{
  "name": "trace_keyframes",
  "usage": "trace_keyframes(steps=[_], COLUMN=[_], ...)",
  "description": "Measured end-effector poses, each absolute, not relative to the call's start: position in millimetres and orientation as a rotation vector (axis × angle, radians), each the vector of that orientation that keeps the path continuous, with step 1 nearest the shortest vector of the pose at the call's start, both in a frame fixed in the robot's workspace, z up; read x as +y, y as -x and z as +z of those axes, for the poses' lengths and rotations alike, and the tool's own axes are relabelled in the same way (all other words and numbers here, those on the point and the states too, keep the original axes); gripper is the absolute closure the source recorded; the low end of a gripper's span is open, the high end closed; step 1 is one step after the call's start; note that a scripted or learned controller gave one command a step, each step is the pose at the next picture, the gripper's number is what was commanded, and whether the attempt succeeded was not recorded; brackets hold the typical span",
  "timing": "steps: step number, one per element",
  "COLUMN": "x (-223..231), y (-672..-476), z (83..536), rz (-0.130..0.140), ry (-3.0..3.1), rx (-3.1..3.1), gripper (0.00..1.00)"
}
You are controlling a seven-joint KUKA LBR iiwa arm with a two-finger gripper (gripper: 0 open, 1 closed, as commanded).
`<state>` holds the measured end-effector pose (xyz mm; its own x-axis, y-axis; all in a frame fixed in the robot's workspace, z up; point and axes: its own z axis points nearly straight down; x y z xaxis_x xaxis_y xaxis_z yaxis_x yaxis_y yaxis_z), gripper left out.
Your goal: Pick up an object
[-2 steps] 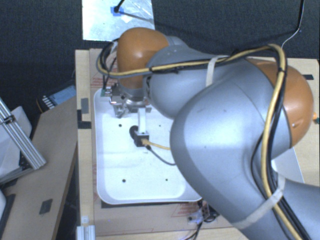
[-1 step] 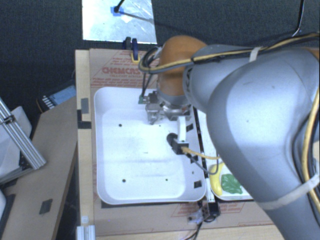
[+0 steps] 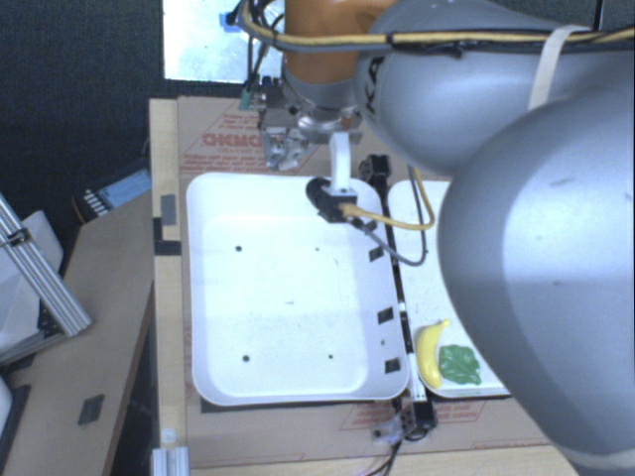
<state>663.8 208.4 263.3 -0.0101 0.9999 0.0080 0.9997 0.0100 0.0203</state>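
Looming over the right half and hiding most of that side: grey arm point(image 3: 536, 216), reaching in from the right, with its orange band point(image 3: 342, 8) at the top of the view. Underneath, spread over the bench: brown cardboard sheet point(image 3: 213, 142) with red print, carrying both bins. Left of centre: left bin point(image 3: 278, 296), shallow and white, its floor marked by a few small dark dots. Just beside it, touching along the shared edge and largely covered by the arm: right bin point(image 3: 425, 286). Hanging over the far rim of the left bin, near its far right corner: gripper point(image 3: 285, 150), seen from above, nothing visibly held; whether spread or closed cannot be told. In the near left corner of the right bin, well apart from the gripper: yellow banana point(image 3: 431, 355), lying lengthwise along the bin wall. Touching its right side: smaller green leafy item point(image 3: 459, 365), partly under the arm. By the far end of the divide between bins: small black thing point(image 3: 375, 170), kind unclear.
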Motion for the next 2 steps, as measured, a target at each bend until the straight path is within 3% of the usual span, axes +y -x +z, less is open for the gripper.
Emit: trace_keyframes(steps=[1,2], x=[228.9,187.0], y=[-591.0,-504.8], z=[100.0,189.9], rz=[-0.019,-0.004], ry=[-2.220,-2.225], rx=[2.235,2.222], gripper=[1.00,1.00])
